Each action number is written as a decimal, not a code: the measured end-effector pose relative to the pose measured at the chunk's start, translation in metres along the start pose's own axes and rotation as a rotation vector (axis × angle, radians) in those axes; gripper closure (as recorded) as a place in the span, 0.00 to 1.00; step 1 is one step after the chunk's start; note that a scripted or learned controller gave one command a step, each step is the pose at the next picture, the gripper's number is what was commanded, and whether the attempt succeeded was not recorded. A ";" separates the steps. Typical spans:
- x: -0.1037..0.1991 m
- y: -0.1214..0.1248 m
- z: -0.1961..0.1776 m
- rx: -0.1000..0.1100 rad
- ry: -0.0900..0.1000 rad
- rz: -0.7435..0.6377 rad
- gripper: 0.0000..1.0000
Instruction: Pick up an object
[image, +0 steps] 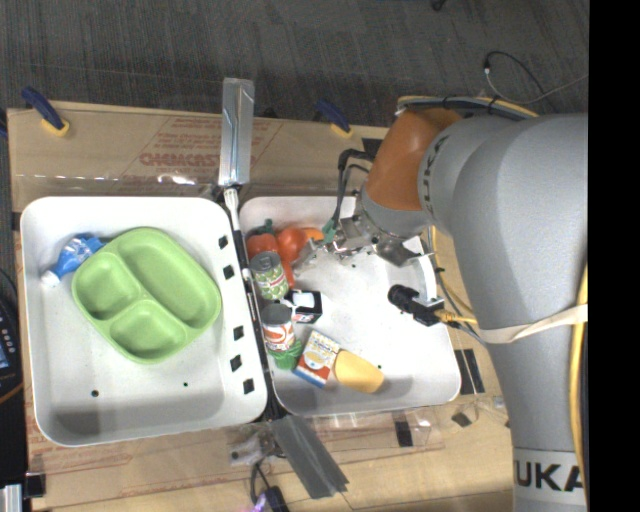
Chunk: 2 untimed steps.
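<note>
So the big grey arm (500, 230) with its orange band is reaching in over the right bin (420, 375), and the gripper (335, 240) is hanging low at the far end of that bin, right by the back wall. I honestly can't tell whether the jaws are spread or pressed together, the wrist hardware is covering too much. Using the right bin as the anchor: the orange-red toy pieces (285, 243) are sitting in its far left corner, just beside the gripper's tip and looking like they're touching or nearly touching it, but nothing is showing clearly between the jaws. Just nearer along the bin's left wall a small green-labelled can (267, 277) is standing, then a little black-and-white piece (304, 302) just inside of it, then a jar with a red band (279, 335) leaning against that same wall. At the bin's near side a small printed carton (317, 358) is lying next to a yellow rounded thing (357, 372), touching it. The middle and right part of the bin floor is showing bare white. Across the divider from the right bin, the left bin (60, 400) is holding a green sectioned plate (147, 292) with something blue (75, 252) poking out at its far left edge. Both bins are sitting on the brown surface (130, 140).
</note>
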<state>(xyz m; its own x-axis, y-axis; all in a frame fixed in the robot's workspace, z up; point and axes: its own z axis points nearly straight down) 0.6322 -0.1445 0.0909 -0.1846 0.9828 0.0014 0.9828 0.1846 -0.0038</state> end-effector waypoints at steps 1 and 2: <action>0.032 0.000 -0.006 -0.009 -0.016 -0.187 0.00; 0.043 -0.072 -0.002 -0.001 -0.002 -0.176 0.00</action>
<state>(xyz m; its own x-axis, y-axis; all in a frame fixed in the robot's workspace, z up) 0.5533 -0.1154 0.0928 -0.3543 0.9351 -0.0003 0.9351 0.3543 -0.0024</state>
